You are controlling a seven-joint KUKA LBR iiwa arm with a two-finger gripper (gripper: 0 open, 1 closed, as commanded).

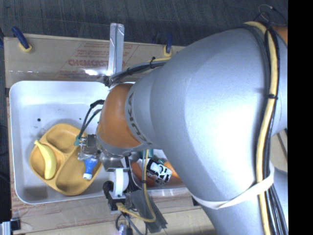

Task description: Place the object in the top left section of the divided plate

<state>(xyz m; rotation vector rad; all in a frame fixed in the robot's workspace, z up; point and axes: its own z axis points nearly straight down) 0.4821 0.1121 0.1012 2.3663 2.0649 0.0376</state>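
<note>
A yellow divided plate (66, 133) lies in the left part of the left white bin (29, 94). A yellow banana (45, 160) rests in the plate's left section. My gripper (89, 156) hangs over the plate's right edge, under the orange wrist band. A small blue and white thing (89, 170) shows right at the gripper's tip, over the plate's lower right section. I cannot tell whether it is held or resting on the plate. The arm hides the rest of the bin to the right.
An orange thing (168, 175) with a black and white patch lies near the bin's front wall, partly under the arm. A metal post (116, 48) stands behind the bin. The bulky grey arm covers the right bin.
</note>
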